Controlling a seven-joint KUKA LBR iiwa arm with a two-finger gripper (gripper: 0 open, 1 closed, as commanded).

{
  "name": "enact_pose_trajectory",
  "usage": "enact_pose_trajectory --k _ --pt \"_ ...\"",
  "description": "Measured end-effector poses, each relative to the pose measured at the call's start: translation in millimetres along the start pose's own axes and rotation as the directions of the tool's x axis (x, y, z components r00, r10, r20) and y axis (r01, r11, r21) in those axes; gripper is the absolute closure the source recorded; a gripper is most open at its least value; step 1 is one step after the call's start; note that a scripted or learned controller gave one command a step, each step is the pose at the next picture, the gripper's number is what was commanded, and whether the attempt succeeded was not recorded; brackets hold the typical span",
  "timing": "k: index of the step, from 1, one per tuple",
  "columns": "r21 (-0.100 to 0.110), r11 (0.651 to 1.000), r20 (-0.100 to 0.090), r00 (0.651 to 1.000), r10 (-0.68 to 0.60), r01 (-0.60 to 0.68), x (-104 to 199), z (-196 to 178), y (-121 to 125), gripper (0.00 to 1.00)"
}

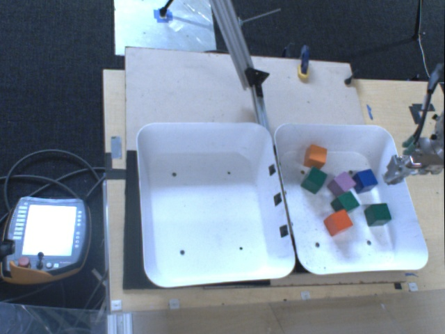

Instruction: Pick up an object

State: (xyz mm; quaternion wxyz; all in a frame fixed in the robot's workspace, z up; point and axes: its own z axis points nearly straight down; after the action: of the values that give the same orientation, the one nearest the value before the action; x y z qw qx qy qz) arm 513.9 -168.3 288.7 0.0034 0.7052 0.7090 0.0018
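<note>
Far left of frame: teach pendant [45, 239], well apart from the work. Centre-left: left bin [156, 158]. Right of centre: right bin [389, 141], holding a tight cluster — orange cube [315, 155] uppermost, green cube [313, 180], purple cube [341, 183], blue cube [364, 179], another green cube [345, 202], lower orange cube [338, 222], green cube at right [377, 214]. Right edge, mid-height: gripper [398, 170], above the bin's rim, gripping nothing; degree of opening impossible to tell. Likely trouble: crowded blocks blocking a clean approach, nudging neighbours aside, closing on air, or clipping the bin wall.

Dark carpet floor [55, 61] surrounds a pale wooden bench [188, 82]; a teach pendant [45, 239] lies left
</note>
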Motion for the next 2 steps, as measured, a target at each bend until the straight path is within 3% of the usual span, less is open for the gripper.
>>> enact_pose_trajectory --k 2 --pt "0.007 1.000 -0.004 1.000 -0.005 0.005 94 31 32 1.00"
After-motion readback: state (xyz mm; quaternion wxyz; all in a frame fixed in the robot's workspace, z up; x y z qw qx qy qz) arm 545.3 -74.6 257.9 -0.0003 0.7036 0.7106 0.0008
